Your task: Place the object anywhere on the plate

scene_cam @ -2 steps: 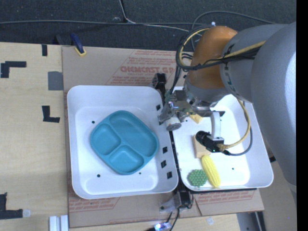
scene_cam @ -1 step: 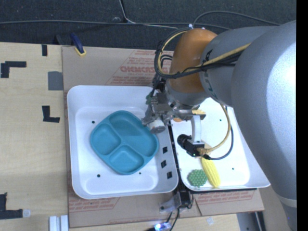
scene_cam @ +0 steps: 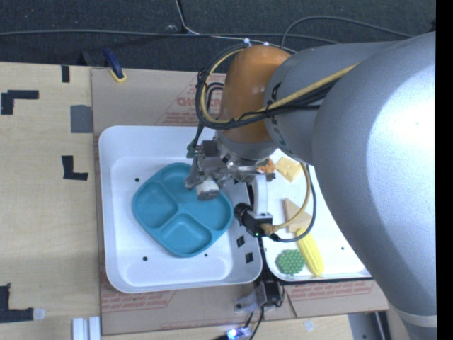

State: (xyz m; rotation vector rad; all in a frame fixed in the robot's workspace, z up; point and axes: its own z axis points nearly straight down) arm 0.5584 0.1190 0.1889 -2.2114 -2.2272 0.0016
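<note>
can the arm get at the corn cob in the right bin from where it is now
Probably yes. The corn cob lies uncovered near the right bin's front edge, with only the green pea cluster beside it. The pincer hangs over the blue plate, so the arm must swing across.

My gripper (scene_cam: 203, 183) sits over the upper right part of the blue plate (scene_cam: 173, 218) — a divided plate lying in the left white bin (scene_cam: 117, 211). My grey arm (scene_cam: 368, 154), orange band (scene_cam: 251, 83) above the wrist, reaches in across the right white bin (scene_cam: 340, 257). That bin holds a corn cob (scene_cam: 312, 253), a green round item (scene_cam: 290, 262) and a yellow wedge (scene_cam: 287, 168) — all apart from the plate.
</note>
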